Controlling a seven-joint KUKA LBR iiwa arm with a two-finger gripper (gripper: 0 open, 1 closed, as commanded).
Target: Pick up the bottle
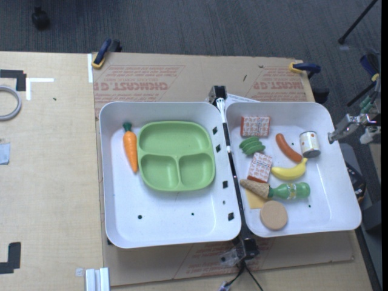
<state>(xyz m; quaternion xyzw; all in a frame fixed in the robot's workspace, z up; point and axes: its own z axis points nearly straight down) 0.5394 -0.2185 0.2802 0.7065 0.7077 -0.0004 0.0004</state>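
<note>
The green bottle (290, 191) lies on its side in the right bin (339, 214), touching the banana (290, 171) on its far side, with the ice cream cone (255, 188) at its left end. The gripper (353, 128) hangs at that bin's far right rim, well apart from the bottle. Whether it is spread or closed, I cannot tell.

Locate bottle (290, 191): green, small, with pale band around its middle. Pose: lying on its side, long axis running roughly left-right in your view. Position relative to banana (290, 171): just below it, nearly touching. Neck-versus-base orientation: cannot tell at this resolution. Bottle rests on bin floor, not gripped, not lifted.
</note>
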